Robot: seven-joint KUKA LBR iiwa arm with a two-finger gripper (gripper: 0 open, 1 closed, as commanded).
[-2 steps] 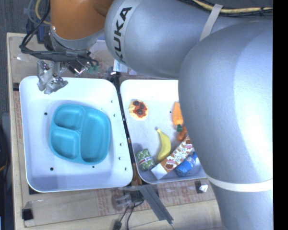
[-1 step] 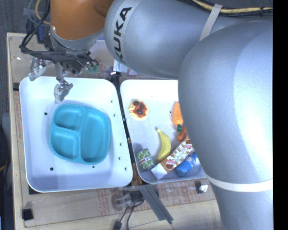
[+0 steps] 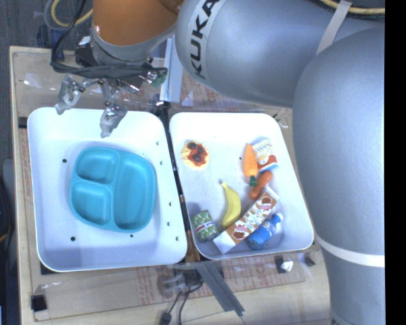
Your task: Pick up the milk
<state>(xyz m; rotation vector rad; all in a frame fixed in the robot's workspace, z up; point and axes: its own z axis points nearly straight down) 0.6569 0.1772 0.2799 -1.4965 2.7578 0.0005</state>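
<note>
The milk carton [image 3: 251,218] lies in the right bin [image 3: 294,181], wedged between a banana [image 3: 231,204], a blue bottle [image 3: 266,231] and a carrot [image 3: 260,183]. The gripper [image 3: 86,110] hangs with jaws open and empty over the left bin [image 3: 47,134].

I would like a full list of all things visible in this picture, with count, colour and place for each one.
left bin: 1, white, left half of bench
right bin: 1, white, right half of bench
divided plate: 1, turquoise, middle of left bin
pizza toy: 1, yellow with dark and red spots, upper left of right bin
banana: 1, yellow, middle of right bin
carrot: 1, orange, upper right of right bin
milk carton: 1, white with red print, lower part of right bin
small can: 1, green, lower left of right bin
bottle: 1, blue, lower right of right bin
gripper: 1, metal, over the left bin's far edge
arm: 1, grey with orange band
</note>
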